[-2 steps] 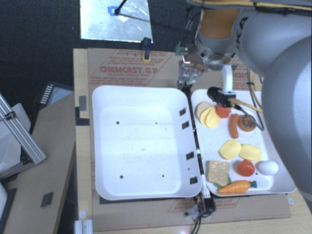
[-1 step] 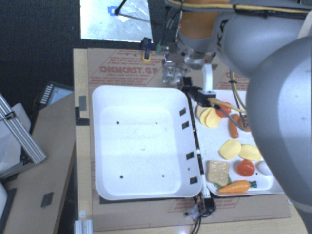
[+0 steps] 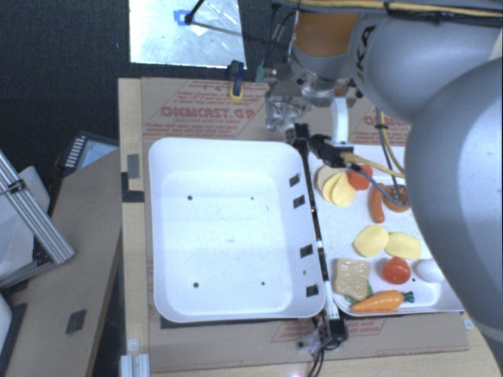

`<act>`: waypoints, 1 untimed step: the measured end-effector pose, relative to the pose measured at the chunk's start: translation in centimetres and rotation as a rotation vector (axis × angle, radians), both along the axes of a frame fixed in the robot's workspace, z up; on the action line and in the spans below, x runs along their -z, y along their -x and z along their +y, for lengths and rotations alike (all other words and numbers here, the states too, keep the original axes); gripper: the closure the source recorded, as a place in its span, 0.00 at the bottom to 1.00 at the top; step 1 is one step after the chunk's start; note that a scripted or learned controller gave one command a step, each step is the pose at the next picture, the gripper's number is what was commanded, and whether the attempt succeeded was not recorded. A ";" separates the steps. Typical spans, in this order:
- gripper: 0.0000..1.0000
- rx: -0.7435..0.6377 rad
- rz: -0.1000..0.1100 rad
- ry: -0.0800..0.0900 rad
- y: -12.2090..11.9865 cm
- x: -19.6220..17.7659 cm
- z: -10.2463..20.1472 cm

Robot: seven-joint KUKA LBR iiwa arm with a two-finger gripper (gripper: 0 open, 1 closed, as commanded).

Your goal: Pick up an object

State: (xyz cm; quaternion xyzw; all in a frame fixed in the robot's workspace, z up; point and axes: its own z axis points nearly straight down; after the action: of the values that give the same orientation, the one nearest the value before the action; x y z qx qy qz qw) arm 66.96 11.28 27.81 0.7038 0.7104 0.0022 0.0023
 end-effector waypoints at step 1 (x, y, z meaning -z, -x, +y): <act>1.00 -0.005 -0.002 0.000 -0.1 -1.1 0.0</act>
State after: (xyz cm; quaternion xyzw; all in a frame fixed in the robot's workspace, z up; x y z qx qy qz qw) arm 67.02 11.30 28.90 0.7020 0.7121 0.0029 0.0032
